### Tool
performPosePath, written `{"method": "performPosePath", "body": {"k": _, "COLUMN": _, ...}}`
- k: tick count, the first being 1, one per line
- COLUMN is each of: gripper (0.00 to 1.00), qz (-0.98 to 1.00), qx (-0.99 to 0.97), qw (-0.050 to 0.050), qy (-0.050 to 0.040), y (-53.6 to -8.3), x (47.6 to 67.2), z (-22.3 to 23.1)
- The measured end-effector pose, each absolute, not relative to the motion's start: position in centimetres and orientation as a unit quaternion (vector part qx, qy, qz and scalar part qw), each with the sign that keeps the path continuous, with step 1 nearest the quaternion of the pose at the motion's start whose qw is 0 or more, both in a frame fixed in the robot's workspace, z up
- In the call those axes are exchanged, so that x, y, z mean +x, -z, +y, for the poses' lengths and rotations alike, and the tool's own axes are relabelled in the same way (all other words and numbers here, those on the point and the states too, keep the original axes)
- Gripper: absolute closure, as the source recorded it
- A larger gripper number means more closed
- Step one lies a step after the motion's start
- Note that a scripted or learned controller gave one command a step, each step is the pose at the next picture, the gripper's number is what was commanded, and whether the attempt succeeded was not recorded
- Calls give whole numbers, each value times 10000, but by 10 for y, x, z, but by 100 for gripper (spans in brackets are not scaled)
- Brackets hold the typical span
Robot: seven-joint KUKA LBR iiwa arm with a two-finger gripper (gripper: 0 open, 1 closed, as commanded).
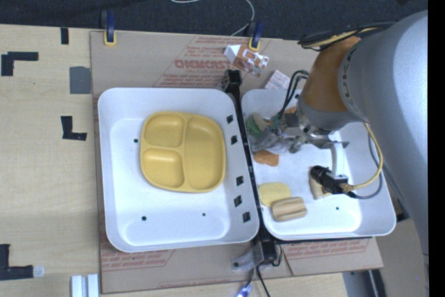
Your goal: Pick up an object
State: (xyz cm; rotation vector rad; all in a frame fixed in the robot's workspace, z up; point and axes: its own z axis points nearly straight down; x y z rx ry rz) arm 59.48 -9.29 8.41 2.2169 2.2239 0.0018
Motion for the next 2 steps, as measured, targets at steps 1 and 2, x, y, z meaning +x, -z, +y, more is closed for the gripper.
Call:
{"method": "performPosePath", "body": {"k": 1, "gripper": 100, "qz": 7077, "qx": 7065, "qw": -19, "qy": 12, "y": -93, "x": 591, "z": -93}}
{"method": "performPosePath", "body": {"k": 2, "gripper": 100, "qz": 7082, "qx": 7061, "qw": -15, "qy": 7, "y": -186, "x": 558, "z": -42}}
